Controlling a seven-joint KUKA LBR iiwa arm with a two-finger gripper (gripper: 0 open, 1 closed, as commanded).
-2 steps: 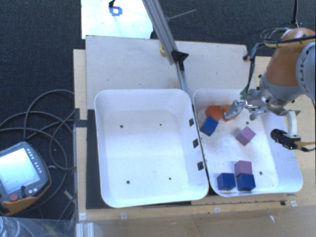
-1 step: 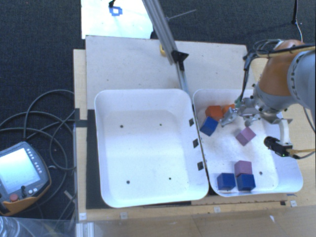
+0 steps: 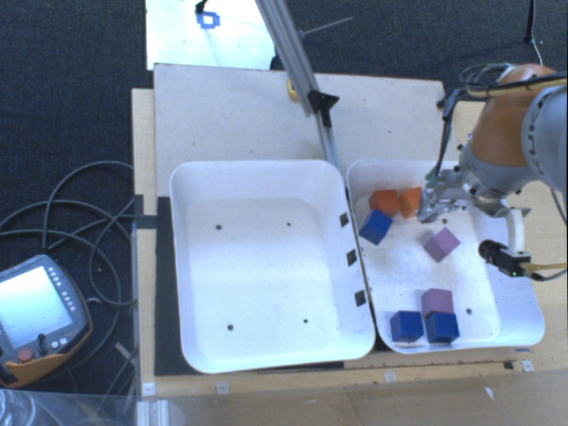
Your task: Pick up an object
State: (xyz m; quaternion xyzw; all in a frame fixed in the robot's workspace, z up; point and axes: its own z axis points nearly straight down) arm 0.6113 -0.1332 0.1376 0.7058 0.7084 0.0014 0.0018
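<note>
The right bin (image 3: 519, 331) holds several small blocks. Two orange blocks (image 3: 384, 201) (image 3: 410, 201) sit side by side at its far left, with a blue block (image 3: 375, 227) just in front of them. A purple block (image 3: 441, 244) lies tilted near the middle. Along the near wall sit another purple block (image 3: 437, 301) and two blue blocks (image 3: 406, 326) (image 3: 442, 327). My gripper (image 3: 432, 208) is down inside this bin, right beside the right orange block and just above the tilted purple one. No block shows between its fingers.
The left bin (image 3: 191, 180) stands against the right bin's left wall. A slanted metal pole (image 3: 288, 43) crosses the board behind the bins. A teach pendant (image 3: 35, 313) and cables lie on the floor at the left.
</note>
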